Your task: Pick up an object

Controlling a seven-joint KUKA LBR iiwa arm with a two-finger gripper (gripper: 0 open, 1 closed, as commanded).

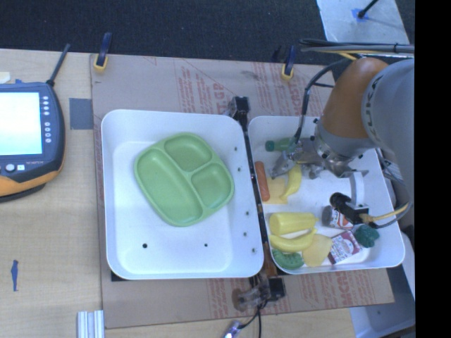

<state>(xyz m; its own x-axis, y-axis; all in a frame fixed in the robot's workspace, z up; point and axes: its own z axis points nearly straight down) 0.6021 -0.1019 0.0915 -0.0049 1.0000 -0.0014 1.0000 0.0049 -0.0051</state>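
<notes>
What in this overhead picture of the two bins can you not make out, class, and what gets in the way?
- Gripper: the arm's wrist hides whether it grips anything.
- Right bin, far right corner: covered by the arm.
- Packet: print too small to read.
- Handheld screen: cut off by the left edge.

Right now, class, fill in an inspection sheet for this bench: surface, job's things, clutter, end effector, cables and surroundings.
Surface: cardboard-covered bench bearing two shallow white bins, left bin, right bin.
Job's things: right bin holds yellow banana, orange sausage-shaped toy, yellow block, small green bottle.
Clutter: green divided plastic plate in left bin.
End effector: end effector low over banana, fingers unclear.
Cables: black cables by arm.
Surroundings: handheld control pendant at left.
</notes>
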